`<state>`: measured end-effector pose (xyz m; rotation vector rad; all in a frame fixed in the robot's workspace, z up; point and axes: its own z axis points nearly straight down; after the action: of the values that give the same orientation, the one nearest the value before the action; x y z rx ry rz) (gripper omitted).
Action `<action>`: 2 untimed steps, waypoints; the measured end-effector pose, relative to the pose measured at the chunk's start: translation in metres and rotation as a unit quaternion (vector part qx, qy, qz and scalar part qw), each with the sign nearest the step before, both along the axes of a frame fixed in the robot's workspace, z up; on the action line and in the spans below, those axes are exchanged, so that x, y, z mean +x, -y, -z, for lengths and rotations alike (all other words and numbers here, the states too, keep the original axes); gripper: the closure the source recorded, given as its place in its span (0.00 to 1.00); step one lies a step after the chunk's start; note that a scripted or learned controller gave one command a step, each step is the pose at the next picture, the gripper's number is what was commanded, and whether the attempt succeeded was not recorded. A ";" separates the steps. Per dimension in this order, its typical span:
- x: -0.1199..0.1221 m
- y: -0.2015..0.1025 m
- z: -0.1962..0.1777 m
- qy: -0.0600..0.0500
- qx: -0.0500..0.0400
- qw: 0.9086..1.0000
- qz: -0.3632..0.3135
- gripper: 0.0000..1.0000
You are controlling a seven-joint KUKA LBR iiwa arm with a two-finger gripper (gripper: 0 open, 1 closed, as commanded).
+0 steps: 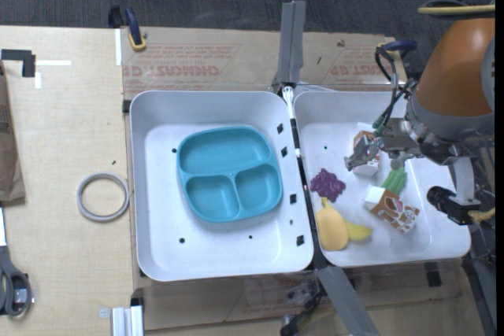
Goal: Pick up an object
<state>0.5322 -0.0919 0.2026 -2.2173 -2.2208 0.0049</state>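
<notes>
Yellow banana (pixel 337 230) lies by the right bin's (pixel 441 248) front edge, near purple grapes (pixel 327 184) and a little box (pixel 393 210), while the claw (pixel 367 156) hangs above them, maybe shut, and could bump toys aside.

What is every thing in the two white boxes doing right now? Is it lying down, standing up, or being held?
Blue three-part plastic plate: lying flat in the left white bin, right way up.
Purple toy grape bunch: lying loose in the right white bin.
Yellow toy pear: lying on its side.
Green toy vegetable: lying loose.
Small brown-and-white printed carton: tipped over.
End effector: low over the right bin, grip unclear.
</notes>
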 end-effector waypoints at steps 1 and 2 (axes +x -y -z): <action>0.024 0.073 0.038 0.002 0.000 0.988 -0.156 0.00; 0.066 0.039 0.111 0.002 0.000 1.000 -0.009 0.00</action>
<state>0.5987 -0.1311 0.0918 -2.1992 -2.2442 0.0004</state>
